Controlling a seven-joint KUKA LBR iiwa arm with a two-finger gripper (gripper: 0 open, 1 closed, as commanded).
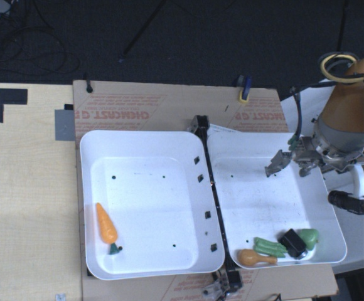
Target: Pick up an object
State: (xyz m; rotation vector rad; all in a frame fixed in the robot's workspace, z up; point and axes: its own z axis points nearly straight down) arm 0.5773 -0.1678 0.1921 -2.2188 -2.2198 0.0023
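Gripper [290, 162]: over right bin [257, 193], fingers spread, holding nothing
Carrot [106, 224]: left bin [138, 149]
Black block [293, 242]: right bin's near edge

Even, diffuse light from above falls on the bench, leaving the two white bins [147, 144] bright, nearly washed out on their rims, while the floor behind them sinks into near black. Shadows are soft and short: a faint grey one lies beside the orange carrot [105, 223]. The frame is low in resolution and slightly soft throughout, with grainy dark areas.
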